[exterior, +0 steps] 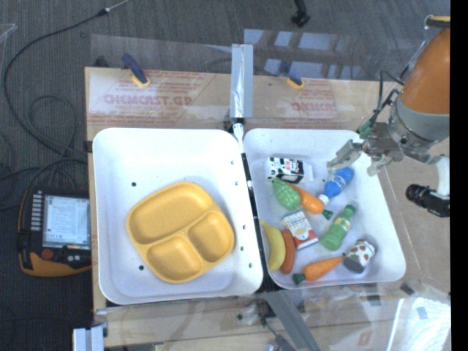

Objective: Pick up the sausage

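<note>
The sausage (289,249) lies in the right bin (391,229), near its front-left corner, touching the banana (274,245) on its left. The jaws (363,154) hang spread apart and clamp nothing, above the bin's rear-right area, well apart from the sausage. Counted: two carrots, two bottles, one milk carton (285,169), one yellow divided plate (180,230) in the left bin (117,159). The arm's upper part is cut off at the frame edge.
</note>
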You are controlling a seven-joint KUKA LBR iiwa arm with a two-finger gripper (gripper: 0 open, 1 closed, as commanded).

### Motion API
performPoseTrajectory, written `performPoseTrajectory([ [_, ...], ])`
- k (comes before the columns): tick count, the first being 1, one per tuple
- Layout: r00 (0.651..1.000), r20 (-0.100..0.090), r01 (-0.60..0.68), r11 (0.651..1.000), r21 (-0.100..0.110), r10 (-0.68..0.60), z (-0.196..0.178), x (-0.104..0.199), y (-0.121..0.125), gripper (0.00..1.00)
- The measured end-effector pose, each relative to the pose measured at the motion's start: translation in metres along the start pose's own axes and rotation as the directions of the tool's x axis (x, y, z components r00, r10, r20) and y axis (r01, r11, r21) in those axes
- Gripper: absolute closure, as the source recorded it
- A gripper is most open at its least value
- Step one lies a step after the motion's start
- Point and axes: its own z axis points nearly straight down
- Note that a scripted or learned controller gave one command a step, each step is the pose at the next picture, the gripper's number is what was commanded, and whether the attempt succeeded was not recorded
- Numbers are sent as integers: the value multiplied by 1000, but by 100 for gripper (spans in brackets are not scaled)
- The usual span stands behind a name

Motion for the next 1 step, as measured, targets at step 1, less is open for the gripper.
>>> performPoseTrajectory([
  [1,1000,1,22,1000,-5,-22,115,17,-54,0],
])
